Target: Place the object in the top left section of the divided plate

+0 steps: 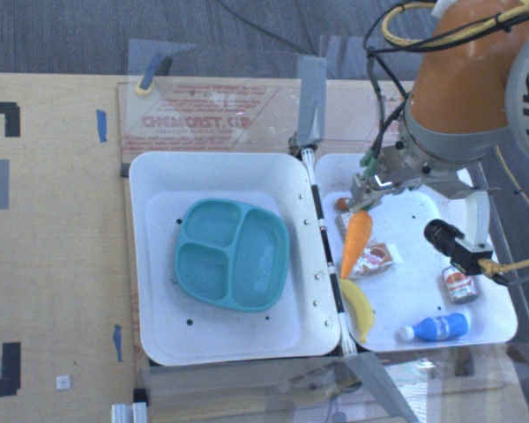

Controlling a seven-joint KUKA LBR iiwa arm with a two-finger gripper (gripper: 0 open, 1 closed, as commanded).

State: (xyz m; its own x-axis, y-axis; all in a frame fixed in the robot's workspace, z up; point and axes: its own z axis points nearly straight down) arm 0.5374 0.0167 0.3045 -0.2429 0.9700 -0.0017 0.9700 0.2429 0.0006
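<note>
A teal divided plate (234,254) with three sections lies in the left bin (154,307), and nothing sits in it. An orange carrot (356,243) lies in the right bin (406,227) against its left wall, pointing towards the front. My gripper (363,194) hangs just over the carrot's thick far end, close to it or touching it. The wrist hides where they meet. I cannot tell whether the carrot is held.
Also in the right bin are a yellow banana (360,308) at the front left, a snack packet (377,258) beside the carrot, a small can (459,285), a blue bottle (436,328) on its side and a small red piece (343,205). A ridge divides the bins.
</note>
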